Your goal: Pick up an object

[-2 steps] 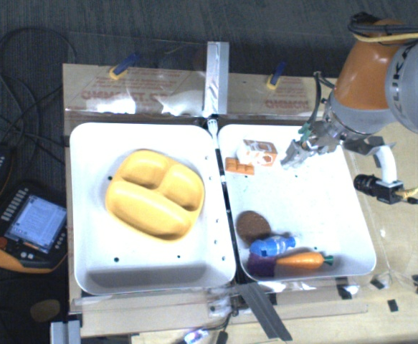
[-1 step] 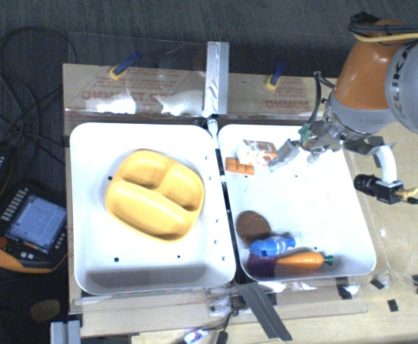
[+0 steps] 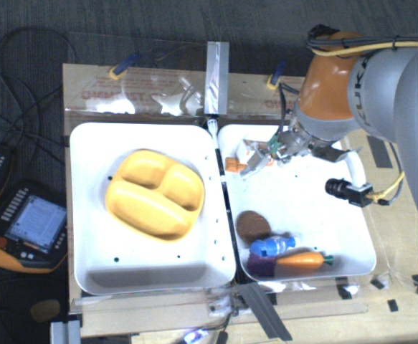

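My gripper (image 3: pixel 257 158) reaches down into the far left corner of the right bin (image 3: pixel 312 210), under the orange-banded wrist (image 3: pixel 330 92). A small orange block (image 3: pixel 231 165) lies just left of it, against the bin's left wall. I cannot tell whether the gripper touches the block. Along the near side of the same bin sit a brown round object (image 3: pixel 252 225), a blue bottle (image 3: pixel 272 246), a purple item (image 3: pixel 261 266) and an orange carrot (image 3: pixel 299 262). A large yellow bread-like object (image 3: pixel 155 192) lies in the left bin (image 3: pixel 140 267).
A metal divider strip (image 3: pixel 217 77) stands behind the seam between the bins. Crumpled clear plastic (image 3: pixel 144 95) covers the board at the back. A black cable fitting (image 3: pixel 346 189) hangs over the right bin. Handheld pendants (image 3: pixel 22 224) rest on the floor at left.
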You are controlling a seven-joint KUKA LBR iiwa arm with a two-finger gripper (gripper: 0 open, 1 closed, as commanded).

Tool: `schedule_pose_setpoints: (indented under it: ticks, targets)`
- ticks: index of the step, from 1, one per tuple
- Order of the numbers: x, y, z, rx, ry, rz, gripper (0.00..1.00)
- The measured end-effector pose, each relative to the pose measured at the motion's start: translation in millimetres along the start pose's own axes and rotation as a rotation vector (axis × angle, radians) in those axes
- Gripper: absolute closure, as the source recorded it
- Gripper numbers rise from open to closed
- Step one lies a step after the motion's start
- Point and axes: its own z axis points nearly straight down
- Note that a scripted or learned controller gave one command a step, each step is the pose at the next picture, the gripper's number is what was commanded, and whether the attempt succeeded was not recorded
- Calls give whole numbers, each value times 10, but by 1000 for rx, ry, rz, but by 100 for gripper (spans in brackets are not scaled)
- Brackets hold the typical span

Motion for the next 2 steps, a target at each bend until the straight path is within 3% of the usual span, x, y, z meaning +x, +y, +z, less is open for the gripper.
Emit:
schedule_pose_setpoints:
  ticks: [1,2]
  targets:
    - [-589,110,642,-11,-13,-261,0]
    - [-702,249,623,-11,-28,-350,0]
